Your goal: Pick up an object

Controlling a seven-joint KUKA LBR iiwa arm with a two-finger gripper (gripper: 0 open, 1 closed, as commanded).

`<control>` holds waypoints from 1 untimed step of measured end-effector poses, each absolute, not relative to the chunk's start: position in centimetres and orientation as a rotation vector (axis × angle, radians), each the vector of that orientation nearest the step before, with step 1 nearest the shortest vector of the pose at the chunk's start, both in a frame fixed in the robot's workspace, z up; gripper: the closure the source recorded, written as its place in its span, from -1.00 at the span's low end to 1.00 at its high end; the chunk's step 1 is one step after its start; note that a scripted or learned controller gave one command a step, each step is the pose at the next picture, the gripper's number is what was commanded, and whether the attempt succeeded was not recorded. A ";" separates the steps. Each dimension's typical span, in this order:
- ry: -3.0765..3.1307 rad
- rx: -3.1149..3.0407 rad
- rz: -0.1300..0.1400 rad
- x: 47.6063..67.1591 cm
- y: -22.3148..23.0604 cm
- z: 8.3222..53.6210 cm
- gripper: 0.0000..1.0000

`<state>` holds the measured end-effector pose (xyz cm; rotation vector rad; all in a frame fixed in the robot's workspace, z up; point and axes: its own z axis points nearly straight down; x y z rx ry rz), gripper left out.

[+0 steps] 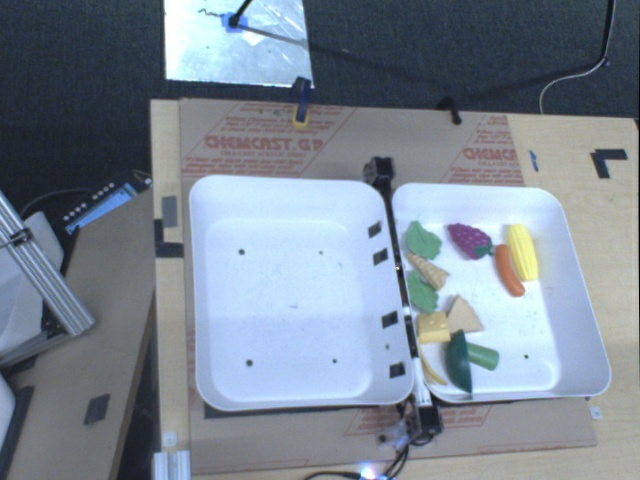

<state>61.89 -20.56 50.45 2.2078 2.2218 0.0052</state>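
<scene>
Viewing: down on both bins at a slant.
Task things, location: all toy food pieces in right bin (545, 343), crowded toward its left and upper part; none in left bin (290, 298).
End effector state: cannot tell.
Hard to make out: pale yellow sliver (432, 371) at right bin's lower left, partly tucked against the rim; shape unclear.
Overlaps: dark green piece (458, 363) touching light green cylinder (483, 356); yellow block (433, 327) touching tan wedge (464, 314); carrot (509, 269) just beside corn cob (522, 251).
Cut off: metal frame (45, 288) at left edge; cable (590, 63) running out at top right.
Blurred: red lettering on cardboard sheet (265, 140) under the bins, partly covered by them.
Count, bins: 2, side by side, rims touching.
Count, green leafy pieces: 2, upper (422, 240) and lower (423, 293), with cream cone (428, 267) between them.
Count, purple grapes (468, 237): 1.
Count, toy pieces overall: 11, if the sliver is one.
Count, black clips (380, 257) along the seam: 4.
Other: shiny foil sheet (235, 28) beyond the surface (618, 268); yellow and blue clamp (300, 103) at the far edge.
</scene>
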 end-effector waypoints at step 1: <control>2.224 2.214 0.000 62.1 -20.6 49.1 1.00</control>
